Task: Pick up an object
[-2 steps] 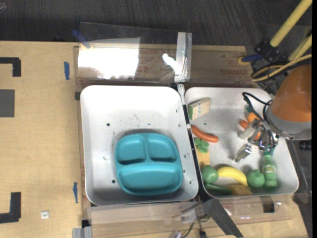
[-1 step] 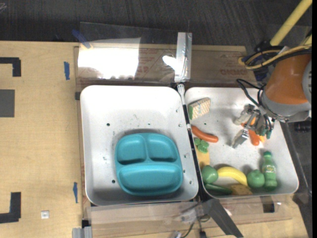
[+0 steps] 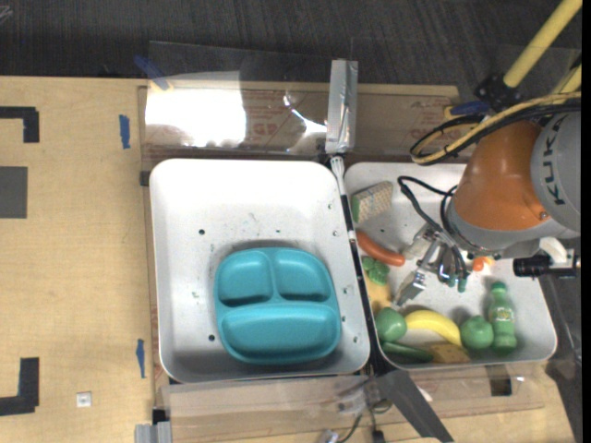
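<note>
The right bin (image 3: 545, 335) holds several toy foods: an orange carrot (image 3: 379, 247), a green pepper (image 3: 390, 324), a yellow banana (image 3: 434, 324), a round green fruit (image 3: 477, 333) and a green bottle (image 3: 501, 310). My gripper (image 3: 432, 280) hangs over the middle of this bin, just above the banana and right of the carrot. It is open, with nothing between its fingers. The arm's orange band (image 3: 499, 187) hides the bin's back right part.
The left bin (image 3: 185, 201) bears a teal divided plate (image 3: 275, 305). A small green piece (image 3: 374, 270) lies against the right bin's left wall, and a striped greenish pad (image 3: 374, 199) sits at its back left. Cables (image 3: 462, 127) loop behind the arm.
</note>
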You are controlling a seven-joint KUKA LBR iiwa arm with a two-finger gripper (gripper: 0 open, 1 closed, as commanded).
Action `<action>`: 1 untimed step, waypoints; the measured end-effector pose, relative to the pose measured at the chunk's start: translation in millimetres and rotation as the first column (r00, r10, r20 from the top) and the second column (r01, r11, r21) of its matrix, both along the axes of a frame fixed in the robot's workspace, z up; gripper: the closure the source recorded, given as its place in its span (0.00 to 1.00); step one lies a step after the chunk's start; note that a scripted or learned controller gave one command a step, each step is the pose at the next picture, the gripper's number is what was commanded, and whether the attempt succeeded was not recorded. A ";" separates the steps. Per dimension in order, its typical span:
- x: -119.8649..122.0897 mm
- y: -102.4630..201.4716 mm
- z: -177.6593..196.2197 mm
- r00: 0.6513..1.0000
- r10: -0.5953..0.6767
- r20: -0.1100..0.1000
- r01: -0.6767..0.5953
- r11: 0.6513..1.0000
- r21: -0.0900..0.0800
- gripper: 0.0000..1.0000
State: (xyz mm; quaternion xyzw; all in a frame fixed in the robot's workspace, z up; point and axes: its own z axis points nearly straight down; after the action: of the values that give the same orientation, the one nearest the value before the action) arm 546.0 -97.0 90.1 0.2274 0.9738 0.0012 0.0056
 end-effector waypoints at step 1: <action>68.0 1.8 -0.9 1.000 0.030 0.001 -0.030 1.000 -0.001 0.00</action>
State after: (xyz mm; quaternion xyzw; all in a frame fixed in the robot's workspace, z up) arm 613.9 -95.2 89.2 0.2129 0.9771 0.0008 0.0062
